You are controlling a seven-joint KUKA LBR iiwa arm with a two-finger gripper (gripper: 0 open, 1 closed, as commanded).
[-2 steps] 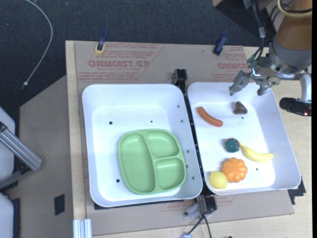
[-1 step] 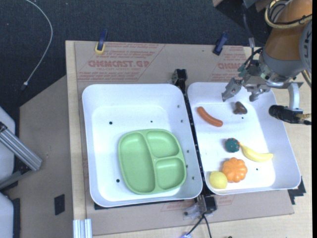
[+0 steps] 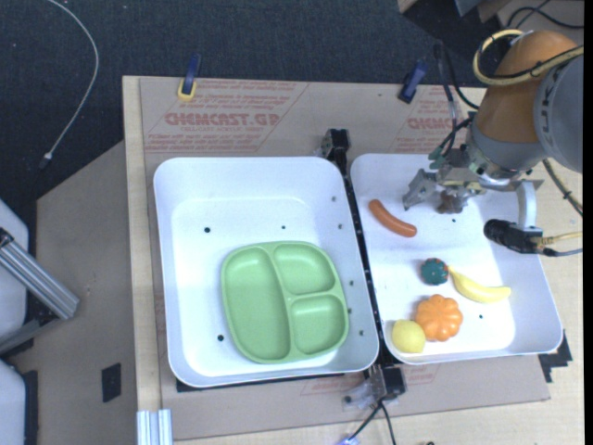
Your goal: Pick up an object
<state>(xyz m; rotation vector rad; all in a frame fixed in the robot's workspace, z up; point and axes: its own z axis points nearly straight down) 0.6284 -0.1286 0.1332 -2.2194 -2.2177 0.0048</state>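
Item: grey arm with orange band, entering from the right, its gripper [image 3: 435, 193] hanging over the far end of the right bin [image 3: 533, 336]; the fingers [image 3: 414, 194] appear spread, with nothing between them. Item: sausage [image 3: 393, 219], red-orange, lying on the bin floor just beside the fingertips on their nearer-left side, apart from them; as the closest piece it is judged the likeliest target, and its slender form should fit between the fingers if they straddle its short axis. Item: small dark teal ball [image 3: 434, 271], further toward the near end from the fingers, loose on the floor. Item: banana [image 3: 479, 288], yellow, just beside the ball and near the bin's right wall. Item: orange pumpkin [image 3: 438, 316], ribbed, at the near end, touching or almost touching a yellow lemon [image 3: 409, 336]; this crowding would make a clean closure there harder. Item: left bin [image 3: 176, 248], well apart from the fingers across the divider, bearing a green divided plate [image 3: 283, 299] with three compartments. Status, as judged: no object yet lifted; approach stage.
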